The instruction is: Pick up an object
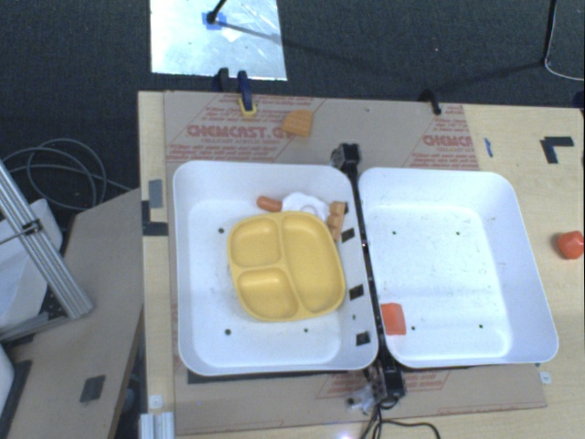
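A yellow divided plate point(285, 266) lies in the left bin point(196, 337), filling most of its middle. Behind the plate sit a small orange sausage-shaped piece point(269, 204), a white cup-like object point(306, 206) and a small tan piece point(336, 218) near the bin's right wall. In the right bin point(521, 273) an orange-red block point(392, 317) rests at the front left corner.
A tan block point(297, 123) lies on the cardboard behind the left bin. A small orange object point(569, 244) sits on the bench right of the right bin. Black clips point(346, 155) join the bins along the middle. A shiny sheet point(218, 24) lies on the floor behind the bench.
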Robot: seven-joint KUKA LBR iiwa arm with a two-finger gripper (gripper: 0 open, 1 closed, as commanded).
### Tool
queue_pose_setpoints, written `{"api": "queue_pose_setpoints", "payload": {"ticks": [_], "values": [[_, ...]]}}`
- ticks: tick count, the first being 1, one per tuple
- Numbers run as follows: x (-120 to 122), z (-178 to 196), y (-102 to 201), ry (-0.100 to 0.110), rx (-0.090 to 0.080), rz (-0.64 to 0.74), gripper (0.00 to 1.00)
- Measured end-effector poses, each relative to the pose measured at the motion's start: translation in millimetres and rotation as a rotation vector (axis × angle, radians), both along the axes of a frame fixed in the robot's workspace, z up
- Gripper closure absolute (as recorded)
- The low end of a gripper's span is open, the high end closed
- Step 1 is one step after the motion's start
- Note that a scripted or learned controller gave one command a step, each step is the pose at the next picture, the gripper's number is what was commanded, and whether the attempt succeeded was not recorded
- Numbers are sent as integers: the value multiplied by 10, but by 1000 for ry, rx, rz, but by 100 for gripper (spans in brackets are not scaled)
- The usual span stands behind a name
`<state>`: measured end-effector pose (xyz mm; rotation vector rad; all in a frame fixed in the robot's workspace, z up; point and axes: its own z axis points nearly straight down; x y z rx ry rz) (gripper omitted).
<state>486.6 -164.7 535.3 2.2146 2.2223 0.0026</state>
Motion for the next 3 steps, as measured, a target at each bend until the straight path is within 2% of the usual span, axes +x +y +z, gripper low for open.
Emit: {"api": "queue_pose_setpoints", "payload": {"ticks": [3], "values": [[0, 0, 0, 0, 0, 0, 0]]}}
